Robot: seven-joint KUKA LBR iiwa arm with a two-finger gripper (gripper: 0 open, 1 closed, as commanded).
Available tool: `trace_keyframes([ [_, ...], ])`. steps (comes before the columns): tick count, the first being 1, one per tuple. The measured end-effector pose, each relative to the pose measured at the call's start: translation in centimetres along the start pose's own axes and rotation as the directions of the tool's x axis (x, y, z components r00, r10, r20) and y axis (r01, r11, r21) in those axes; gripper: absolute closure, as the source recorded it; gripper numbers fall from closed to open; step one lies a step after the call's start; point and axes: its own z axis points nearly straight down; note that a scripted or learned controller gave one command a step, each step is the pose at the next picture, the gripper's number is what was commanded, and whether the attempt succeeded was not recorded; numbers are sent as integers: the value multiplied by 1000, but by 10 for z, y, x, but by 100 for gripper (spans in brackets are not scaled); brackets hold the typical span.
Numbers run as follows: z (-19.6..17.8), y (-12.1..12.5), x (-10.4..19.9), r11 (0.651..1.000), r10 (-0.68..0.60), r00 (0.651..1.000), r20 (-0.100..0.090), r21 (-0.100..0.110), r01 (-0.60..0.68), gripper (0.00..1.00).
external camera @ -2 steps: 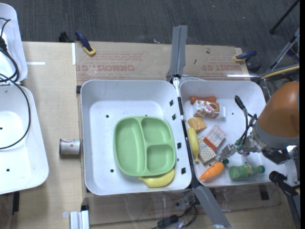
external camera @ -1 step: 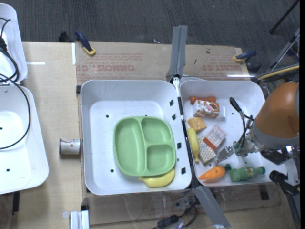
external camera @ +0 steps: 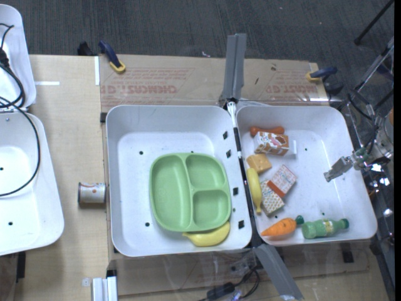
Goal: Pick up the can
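Note:
The can (external camera: 92,194) lies on its side on the wooden bench, just outside the left wall of the left bin (external camera: 119,168). It is small, silver with an orange-brown label. My gripper (external camera: 340,168) hangs over the right side of the right bin (external camera: 351,137), far from the can, and the arm reaches in from the right edge. Nothing shows in the gripper.
A green divided plate (external camera: 191,192) and a yellow banana (external camera: 207,236) lie in the left bin. The right bin holds an orange carton (external camera: 271,142), a second banana (external camera: 254,189), a small box (external camera: 277,188), a carrot (external camera: 280,228) and a green bottle (external camera: 324,227). White trays (external camera: 25,187) stand at far left.

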Motion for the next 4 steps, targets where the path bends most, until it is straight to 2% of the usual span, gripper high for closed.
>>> trace_keyframes([
  [1,85,-17,101,1000,27,1000,-4,3,-27,0],
  [2,-97,-3,16,999,44,999,0,1,-44,0],
  [3,76,-33,44,999,-41,999,-4,2,41,0],
  [4,84,47,-4,997,81,997,-11,-1,-81,0],
])
